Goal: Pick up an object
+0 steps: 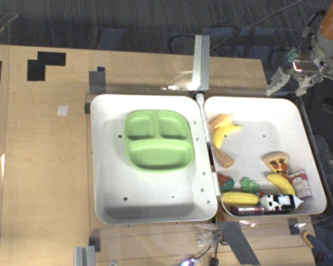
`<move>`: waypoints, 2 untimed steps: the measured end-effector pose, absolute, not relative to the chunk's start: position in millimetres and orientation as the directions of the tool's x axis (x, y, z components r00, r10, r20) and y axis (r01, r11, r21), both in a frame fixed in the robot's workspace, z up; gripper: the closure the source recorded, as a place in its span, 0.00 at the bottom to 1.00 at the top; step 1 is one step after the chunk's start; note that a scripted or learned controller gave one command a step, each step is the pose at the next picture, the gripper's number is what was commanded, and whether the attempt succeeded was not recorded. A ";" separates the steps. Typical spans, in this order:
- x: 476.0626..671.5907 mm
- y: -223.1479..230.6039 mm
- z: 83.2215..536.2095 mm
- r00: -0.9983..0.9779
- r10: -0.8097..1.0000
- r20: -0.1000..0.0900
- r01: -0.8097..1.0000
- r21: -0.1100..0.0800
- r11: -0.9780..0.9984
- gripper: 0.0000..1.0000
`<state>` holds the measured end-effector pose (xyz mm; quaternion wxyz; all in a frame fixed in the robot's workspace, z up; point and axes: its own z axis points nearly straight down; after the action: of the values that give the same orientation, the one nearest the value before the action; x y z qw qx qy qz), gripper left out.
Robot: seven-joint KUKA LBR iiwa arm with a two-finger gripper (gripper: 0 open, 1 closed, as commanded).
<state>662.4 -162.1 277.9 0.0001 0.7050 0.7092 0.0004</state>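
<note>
— Near edge of right bin (308, 127)?
— Crowded: corn (239, 198), cow (279, 202), banana (280, 183), can (300, 183), pizza (276, 162). Untouched, by the look of it.
— Mid-bin?
— Waffle (224, 159), second banana (225, 131) by the left wall. Green plate (157, 138) alone in left bin (102, 165).
— Far corner?
— Gripper (292, 81) above the bin's far right corner, spread open, gripping nothing. Pick not yet begun; descent, closure, lift all remaining.

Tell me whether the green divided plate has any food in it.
Empty. The green divided plate in the left bin shows three bare compartments; the toy food all lies in the right bin.
</note>
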 end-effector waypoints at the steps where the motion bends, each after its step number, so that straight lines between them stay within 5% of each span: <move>1: 610.1 -87.6 126.6 0.228 0.974 0.001 0.974 -0.003 -0.228 0.00; 2: 670.5 -151.7 180.1 0.093 0.996 0.000 0.996 0.004 -0.093 0.00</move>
<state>670.5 -151.7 180.1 0.0014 0.7394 0.6733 0.0012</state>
